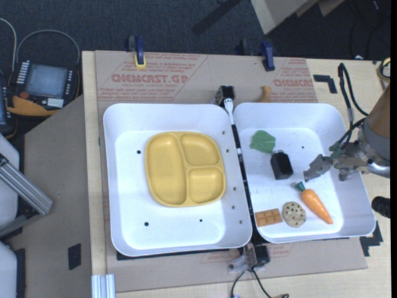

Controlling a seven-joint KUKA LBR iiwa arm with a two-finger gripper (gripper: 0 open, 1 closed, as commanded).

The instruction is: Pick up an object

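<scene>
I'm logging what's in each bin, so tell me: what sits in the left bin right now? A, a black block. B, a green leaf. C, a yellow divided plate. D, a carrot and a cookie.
C: the yellow divided plate lies alone in the left bin.

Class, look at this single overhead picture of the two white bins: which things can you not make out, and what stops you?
- Arm: cut off by the right edge.
- Tool: too blurred and small to tell if it is open or shut.
- Green item: too small to tell what it is.
- Black block: its details are too dark to read.
</scene>
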